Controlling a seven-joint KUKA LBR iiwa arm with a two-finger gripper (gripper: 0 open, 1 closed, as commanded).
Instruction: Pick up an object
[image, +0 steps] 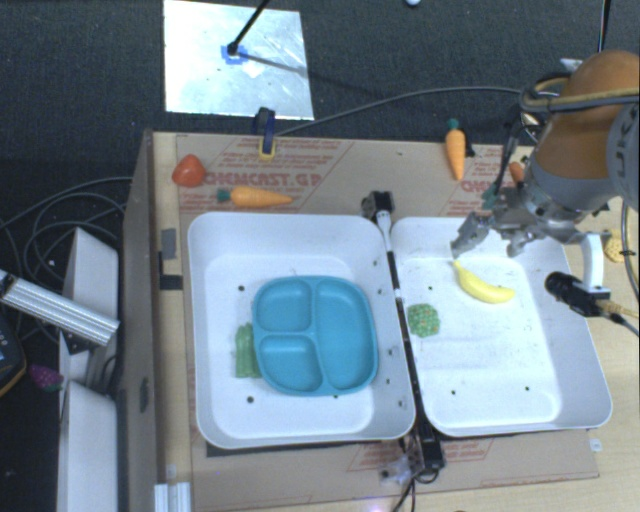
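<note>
A yellow banana (483, 286) lies in the right bin (560, 400), near its back half. A small green broccoli-like piece (423, 320) rests at that bin's left side. My gripper (493, 240) hangs just above and behind the banana, its two fingers spread open with nothing between them. One fingertip (466, 240) points down toward the banana's left end. The left bin (215, 300) holds a blue divided plate (313, 335) with a green piece (244, 352) at its left edge.
On the cardboard behind the bins lie an orange carrot (257, 197), a red tomato-like piece (188, 171) and a second carrot (456, 151). A black clip (380, 207) sits where the bins meet. Cables run at the left of the bench.
</note>
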